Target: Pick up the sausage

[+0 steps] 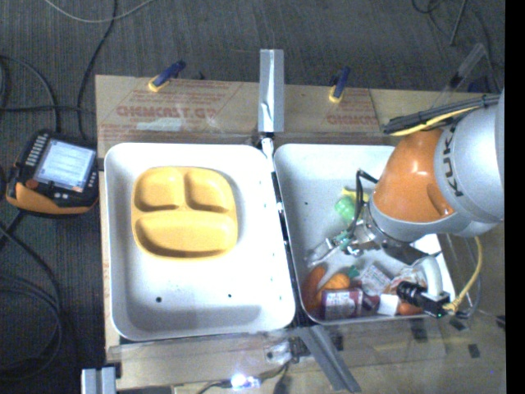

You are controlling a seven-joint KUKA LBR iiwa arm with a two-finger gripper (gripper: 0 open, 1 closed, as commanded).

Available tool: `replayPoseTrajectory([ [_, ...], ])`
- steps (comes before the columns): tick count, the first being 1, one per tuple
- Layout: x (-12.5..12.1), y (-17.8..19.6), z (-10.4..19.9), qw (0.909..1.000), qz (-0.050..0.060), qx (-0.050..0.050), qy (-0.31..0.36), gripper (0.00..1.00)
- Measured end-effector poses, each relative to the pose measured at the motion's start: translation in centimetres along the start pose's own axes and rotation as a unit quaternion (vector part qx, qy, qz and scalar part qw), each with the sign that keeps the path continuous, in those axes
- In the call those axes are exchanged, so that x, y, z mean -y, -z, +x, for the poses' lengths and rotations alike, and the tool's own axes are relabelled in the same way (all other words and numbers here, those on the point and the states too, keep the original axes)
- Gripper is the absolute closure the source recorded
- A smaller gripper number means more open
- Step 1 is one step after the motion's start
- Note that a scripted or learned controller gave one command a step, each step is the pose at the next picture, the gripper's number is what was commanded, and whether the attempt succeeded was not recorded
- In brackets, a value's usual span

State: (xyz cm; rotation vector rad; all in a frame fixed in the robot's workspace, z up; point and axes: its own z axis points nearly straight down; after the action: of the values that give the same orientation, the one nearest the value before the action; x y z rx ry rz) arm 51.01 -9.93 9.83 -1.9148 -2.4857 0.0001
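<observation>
Reaching down into the right bin (328, 158) over the clutter — gripper (349, 243) state impossible to tell; next, likely settling onto the sausage (312, 286) — then lifting.

Brown bench (205, 109), 2 white bins side by side, left bin (119, 302), right bin (316, 167)

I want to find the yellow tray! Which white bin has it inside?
The left bin holds the yellow tray. The right bin has a pile of small toys and the arm above it.
</observation>
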Motion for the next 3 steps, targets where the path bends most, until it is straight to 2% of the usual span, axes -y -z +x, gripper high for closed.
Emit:
replayPoseTrajectory([
  [1, 0.0, 0.8, 0.0, 1.0, 0.0, -0.001, -0.001, 1.0],
  [2, -10.8, 8.5, 4.0, 0.9999, -0.001, 0.002, 0.014, 1.0],
  [3, -2.3, 8.4, 2.5, 0.9999, 0.001, 0.002, 0.013, 1.0],
])
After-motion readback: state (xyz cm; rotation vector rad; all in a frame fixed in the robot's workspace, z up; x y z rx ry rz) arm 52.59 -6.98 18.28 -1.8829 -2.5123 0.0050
